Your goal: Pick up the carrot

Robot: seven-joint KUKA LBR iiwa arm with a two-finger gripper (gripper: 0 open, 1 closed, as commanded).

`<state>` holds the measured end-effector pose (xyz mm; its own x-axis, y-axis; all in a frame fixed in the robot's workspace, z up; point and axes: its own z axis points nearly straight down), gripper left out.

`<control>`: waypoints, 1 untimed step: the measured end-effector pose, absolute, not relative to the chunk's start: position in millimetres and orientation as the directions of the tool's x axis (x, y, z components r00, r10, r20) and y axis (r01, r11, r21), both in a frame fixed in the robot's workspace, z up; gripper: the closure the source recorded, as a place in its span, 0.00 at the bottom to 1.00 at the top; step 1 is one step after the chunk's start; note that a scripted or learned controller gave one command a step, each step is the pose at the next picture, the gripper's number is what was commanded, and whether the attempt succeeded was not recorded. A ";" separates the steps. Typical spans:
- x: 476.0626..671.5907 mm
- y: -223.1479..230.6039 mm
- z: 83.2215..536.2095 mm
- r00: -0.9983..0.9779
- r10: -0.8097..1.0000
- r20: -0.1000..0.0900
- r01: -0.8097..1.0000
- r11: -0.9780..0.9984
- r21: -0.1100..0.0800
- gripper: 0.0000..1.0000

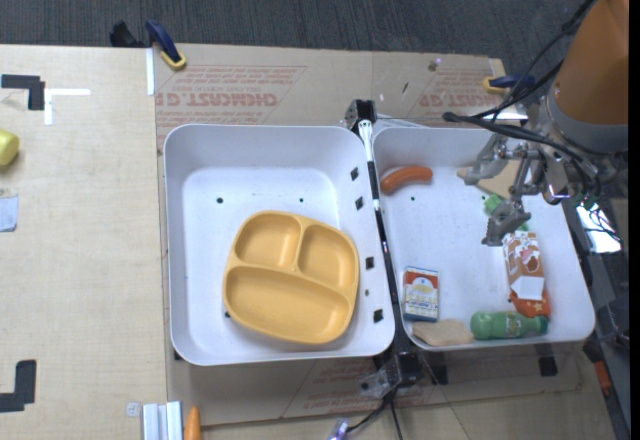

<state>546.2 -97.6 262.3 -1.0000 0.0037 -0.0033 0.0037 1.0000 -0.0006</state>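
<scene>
- Broadly, we start with the wooden bench (pixel 80 228), which carries two white bins side by side: the left bin (pixel 190 158) and the right bin (pixel 450 228).
- Next in size, the arm (pixel 600 58) reaches in from 3 o'clock, its orange band above the right bin's far corner.
- A yellow divided plate (pixel 290 278) sits in the left bin, toward 6 o'clock.
- The gripper (pixel 506 220) hangs over the right bin at roughly 2 o'clock from that bin's centre. Whether the claw is spread or pressed together we cannot tell (cables and shadow muddle it), and we see nothing pinched in it.
- Around it lie a white-and-orange packet (pixel 523 263) just toward 5 o'clock, a green bottle (pixel 510 325) at the near wall and a small box (pixel 421 294) toward 7 o'clock.
- The carrot (pixel 405 177), as we take the orange tapered piece to be, lies flat near the right bin's 11 o'clock corner, close beside the wall shared with the left bin and well apart from the gripper, at about 10 o'clock from it.
- We judge it light, stiff and smooth, so it may roll or squirt out of a shallow pinch. We would take it across its thick middle, closing across its long axis, and mind the nearby wall.
</scene>
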 end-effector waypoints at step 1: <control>559.9 -37.4 201.5 -0.997 -0.077 -0.004 -0.077 0.997 0.001 0.00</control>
<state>559.9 -37.4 201.5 -0.9970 -0.0768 -0.0036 -0.0768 0.9970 0.0005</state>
